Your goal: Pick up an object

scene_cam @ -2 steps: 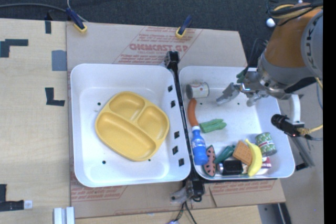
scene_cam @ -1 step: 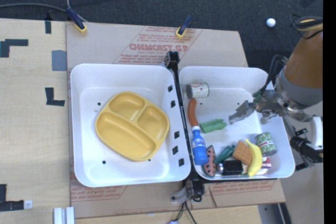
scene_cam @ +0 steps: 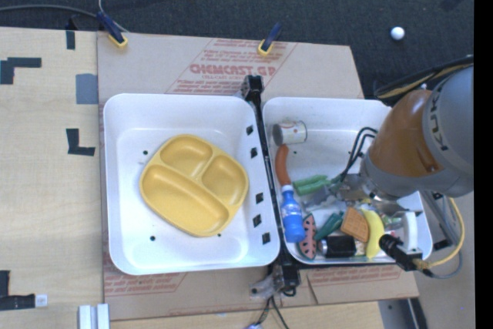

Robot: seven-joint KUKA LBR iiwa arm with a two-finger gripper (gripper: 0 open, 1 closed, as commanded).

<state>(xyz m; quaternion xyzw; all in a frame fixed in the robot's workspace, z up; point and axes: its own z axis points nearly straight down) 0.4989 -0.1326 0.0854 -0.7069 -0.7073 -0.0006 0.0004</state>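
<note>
Clutter fills the right white plastic bin (scene_cam: 331, 131): a small grey metal cup (scene_cam: 291, 132) near its far left corner, a long orange sausage-shaped toy (scene_cam: 283, 163), a blue plastic bottle (scene_cam: 291, 214), a green tool-like piece (scene_cam: 311, 184), a yellow banana (scene_cam: 374, 233) and a tan cracker-like square (scene_cam: 355, 223). The grey-and-orange arm (scene_cam: 420, 142) hangs over this heap, and its fingers are hidden beneath the wrist, so I cannot tell their state. A yellow divided plate (scene_cam: 193, 183) lies in the left white bin (scene_cam: 123, 166).
</note>
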